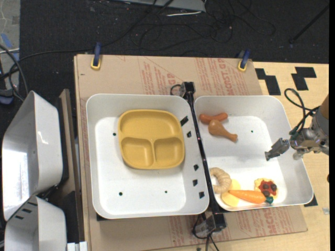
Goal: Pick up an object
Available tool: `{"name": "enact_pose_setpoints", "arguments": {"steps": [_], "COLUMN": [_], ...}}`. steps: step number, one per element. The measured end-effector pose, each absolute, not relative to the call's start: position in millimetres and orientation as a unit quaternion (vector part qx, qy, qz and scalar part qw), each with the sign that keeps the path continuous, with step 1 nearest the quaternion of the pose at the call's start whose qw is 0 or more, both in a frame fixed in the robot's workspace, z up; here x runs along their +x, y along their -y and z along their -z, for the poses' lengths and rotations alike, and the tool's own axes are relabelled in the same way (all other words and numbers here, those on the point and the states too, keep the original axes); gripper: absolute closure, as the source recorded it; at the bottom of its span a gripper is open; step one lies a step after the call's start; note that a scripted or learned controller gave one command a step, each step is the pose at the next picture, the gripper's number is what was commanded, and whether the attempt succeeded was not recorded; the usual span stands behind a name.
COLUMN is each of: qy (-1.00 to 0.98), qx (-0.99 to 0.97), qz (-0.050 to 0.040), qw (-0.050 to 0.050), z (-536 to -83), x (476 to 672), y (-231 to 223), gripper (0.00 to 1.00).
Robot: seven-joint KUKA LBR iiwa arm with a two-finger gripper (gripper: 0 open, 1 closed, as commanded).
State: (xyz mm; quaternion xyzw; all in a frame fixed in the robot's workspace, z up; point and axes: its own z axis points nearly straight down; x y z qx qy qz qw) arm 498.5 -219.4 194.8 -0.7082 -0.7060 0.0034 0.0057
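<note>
The right bin holds several toy foods. An orange sausage lies at its far side, with a tan drumstick just in front of it. Along the near wall sit a pale curled shrimp, a yellow slice, an orange carrot and a small yellow piece with red and dark toppings. My gripper hangs over the right side of this bin, above bare floor. It is apart from every item and nothing shows in it.
In the left bin lies a yellow divided plate. A black divider strip runs between the bins. Cables loop near the arm at the right, and white tubs stand off the bench to the left.
</note>
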Motion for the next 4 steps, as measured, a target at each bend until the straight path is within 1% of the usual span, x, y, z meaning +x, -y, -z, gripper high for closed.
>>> {"name": "enact_pose_setpoints", "arguments": {"steps": [1,2,3,4], "qy": [0.707,0.707,0.707,0.706], "qx": [-0.707,-0.707,-0.708,-0.708], "qz": [-0.0004,-0.0008,-0.0010,-0.0002], "qw": [0.000,0.002,0.002,0.001], "z": [-201.3,-157.6,-93.5,-92.2], "x": [501.8,503.6,503.2,503.3], "y": [218.9,214.8,212.5,212.2], "gripper": [0.00,0.00,0.00,0.00]}}
